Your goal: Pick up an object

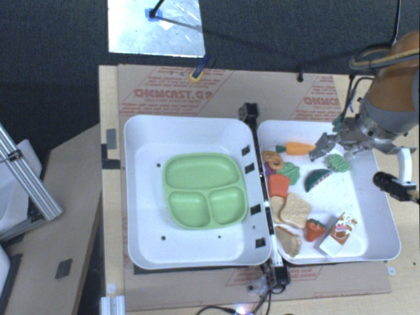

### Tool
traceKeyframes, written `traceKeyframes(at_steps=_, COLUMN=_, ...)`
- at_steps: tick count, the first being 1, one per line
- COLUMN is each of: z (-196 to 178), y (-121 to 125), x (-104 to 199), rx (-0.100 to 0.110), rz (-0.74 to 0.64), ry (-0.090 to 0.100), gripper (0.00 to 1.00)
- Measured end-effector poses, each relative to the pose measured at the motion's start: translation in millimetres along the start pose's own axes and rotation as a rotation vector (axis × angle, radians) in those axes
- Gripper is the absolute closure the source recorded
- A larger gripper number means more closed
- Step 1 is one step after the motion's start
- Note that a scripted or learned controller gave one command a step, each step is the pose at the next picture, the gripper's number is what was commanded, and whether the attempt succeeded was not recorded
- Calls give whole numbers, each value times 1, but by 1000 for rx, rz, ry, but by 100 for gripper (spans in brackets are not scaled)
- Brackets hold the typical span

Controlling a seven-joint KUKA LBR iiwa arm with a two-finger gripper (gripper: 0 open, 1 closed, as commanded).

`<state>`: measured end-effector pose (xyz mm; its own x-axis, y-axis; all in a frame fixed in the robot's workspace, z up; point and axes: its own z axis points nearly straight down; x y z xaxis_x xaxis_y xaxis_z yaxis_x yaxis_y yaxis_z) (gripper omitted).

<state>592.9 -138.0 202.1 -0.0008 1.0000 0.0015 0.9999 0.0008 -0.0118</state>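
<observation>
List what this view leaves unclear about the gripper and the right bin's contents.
- Gripper: too small and blurred to tell how its fingers stand.
- Green piece: sits right under the gripper; contact cannot be judged.
- Packet: print too small to read.
- Arm: cut off by the frame's right edge.
- Pile by the right bin's left wall: pieces overlap, lower ones partly hidden.

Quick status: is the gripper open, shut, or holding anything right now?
Gripper: cannot be told. It sits low over the right bin, close to the pale green textured piece, with nothing visibly held.
</observation>
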Motion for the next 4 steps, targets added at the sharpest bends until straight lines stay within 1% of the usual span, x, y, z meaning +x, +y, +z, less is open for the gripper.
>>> traceKeyframes(at_steps=1, z=-8, y=3, x=0, rx=-13, rz=-3, ry=-2, gripper=0)
traceKeyframes(at_steps=2, z=43, y=-7, x=-1, rx=-10, rz=0, ry=-1, gripper=0)
traceKeyframes(at_steps=3, z=85, y=-6, x=5, rx=-10, rz=-1, ry=-1, gripper=0)
traceKeyframes(at_steps=4, z=117, y=-4, x=4, rx=-17, rz=1, ry=-3, gripper=0)
